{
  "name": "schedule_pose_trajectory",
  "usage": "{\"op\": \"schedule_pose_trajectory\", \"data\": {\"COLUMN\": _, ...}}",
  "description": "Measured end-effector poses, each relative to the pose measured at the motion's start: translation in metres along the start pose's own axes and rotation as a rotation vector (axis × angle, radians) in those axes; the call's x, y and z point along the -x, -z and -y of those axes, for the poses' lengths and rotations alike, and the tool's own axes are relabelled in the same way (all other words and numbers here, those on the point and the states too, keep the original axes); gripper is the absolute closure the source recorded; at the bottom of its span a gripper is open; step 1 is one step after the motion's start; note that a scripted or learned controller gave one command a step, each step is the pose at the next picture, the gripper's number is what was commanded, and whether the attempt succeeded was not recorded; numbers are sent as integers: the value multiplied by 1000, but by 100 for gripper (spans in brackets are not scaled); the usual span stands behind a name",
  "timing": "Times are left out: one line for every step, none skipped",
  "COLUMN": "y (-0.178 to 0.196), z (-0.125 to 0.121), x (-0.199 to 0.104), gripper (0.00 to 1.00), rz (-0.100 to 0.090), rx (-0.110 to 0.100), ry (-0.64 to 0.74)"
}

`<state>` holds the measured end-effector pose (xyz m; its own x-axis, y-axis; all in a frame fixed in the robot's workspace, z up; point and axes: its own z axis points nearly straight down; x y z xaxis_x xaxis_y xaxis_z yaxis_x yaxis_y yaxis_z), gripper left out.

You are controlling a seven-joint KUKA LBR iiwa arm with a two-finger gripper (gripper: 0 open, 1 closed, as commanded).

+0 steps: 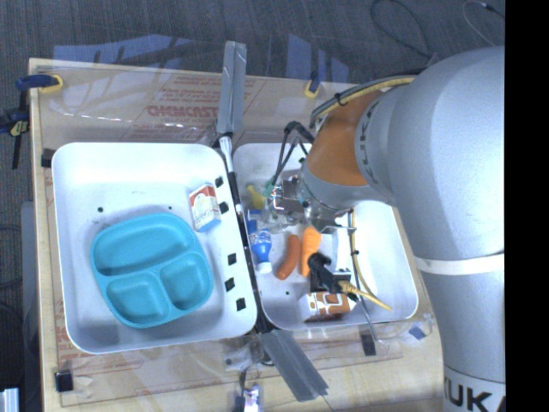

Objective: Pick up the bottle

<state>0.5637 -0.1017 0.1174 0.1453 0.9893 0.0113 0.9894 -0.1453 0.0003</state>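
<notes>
Looming over the right bin (403,256), the arm hides its gripper (296,202) so I cannot tell its state, and the bottle (260,245), wedged by the divider beside the carrot (288,257), may slip sideways.

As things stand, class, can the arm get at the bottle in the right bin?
Probably yes: the bottle lies uncovered by the divider, though the carrot beside it and the bin wall crowd it.

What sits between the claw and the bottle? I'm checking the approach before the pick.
Nothing visible separates them. The claw hangs in the right bin, close beside the bottle. A carrot lies close on the bottle's right, crowding that side.
</notes>
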Motion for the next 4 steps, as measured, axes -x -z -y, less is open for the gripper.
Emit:
{"op": "schedule_pose_trajectory", "data": {"y": 74, "z": 52, "x": -13, "gripper": 100, "rz": 11, "rx": -2, "ry": -336}}
{"op": "schedule_pose_trajectory", "data": {"y": 134, "z": 99, "x": -77, "gripper": 100, "rz": 10, "rx": -3, "ry": -378}}
{"op": "schedule_pose_trajectory", "data": {"y": 95, "z": 99, "x": -68, "gripper": 100, "rz": 12, "rx": -6, "ry": -267}}
{"op": "schedule_pose_trajectory", "data": {"y": 105, "z": 99, "x": -69, "gripper": 100, "rz": 13, "rx": -9, "ry": -260}}
